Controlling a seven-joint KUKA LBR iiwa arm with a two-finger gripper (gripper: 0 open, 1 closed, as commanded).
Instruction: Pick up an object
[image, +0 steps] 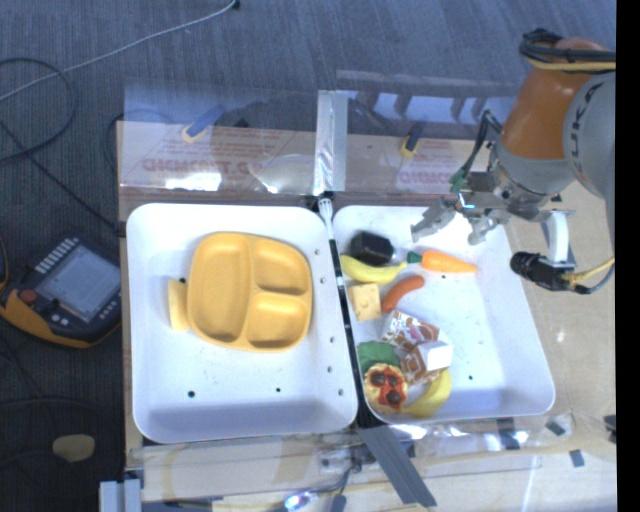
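The arm (560, 110) is cut off by the right edge, so its grey body runs out of sight past the orange band. Under the yellow divided tray (248, 290) a paler yellow piece (177, 305) pokes out at the left, mostly covered, so its shape can't be told. The banana (432, 392) at the lower right of the right bin (510, 340) is half buried under the pizza slice (385, 385) and the small packet (420, 345). The green item (375, 353) beside them is mostly covered too. At the left, the orange-edged handheld unit (62, 290) has a screen too small to read.
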